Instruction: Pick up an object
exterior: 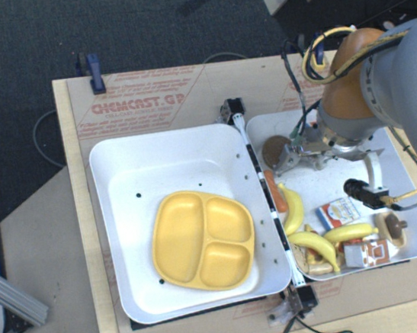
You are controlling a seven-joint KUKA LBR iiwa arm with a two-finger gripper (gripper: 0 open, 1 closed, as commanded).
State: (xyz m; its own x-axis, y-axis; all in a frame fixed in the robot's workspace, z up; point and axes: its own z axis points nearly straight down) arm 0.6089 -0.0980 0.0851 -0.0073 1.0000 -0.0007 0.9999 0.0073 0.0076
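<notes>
The right bin [399, 154] holds a brown round object [274, 148] at its far left corner. Nearer lie an orange stick [272, 190], a yellow banana [294, 210] and two more bananas [315, 243] [350, 232]. A small blue, red and white carton [337, 213], an orange and white carton [364, 254] and a brown mushroom-like piece [392, 227] sit toward the near right. My gripper [294, 156] is low in the far part of this bin, just right of the brown round object. Nothing shows between its tips.
A yellow divided plate [202, 238] lies in the left bin [117, 175]. The bins' shared wall [261, 185] runs just left of the gripper. A black clamp [232, 108] sits at the far end of that wall. The arm's grey and orange body [365, 78] overhangs the right bin's far side.
</notes>
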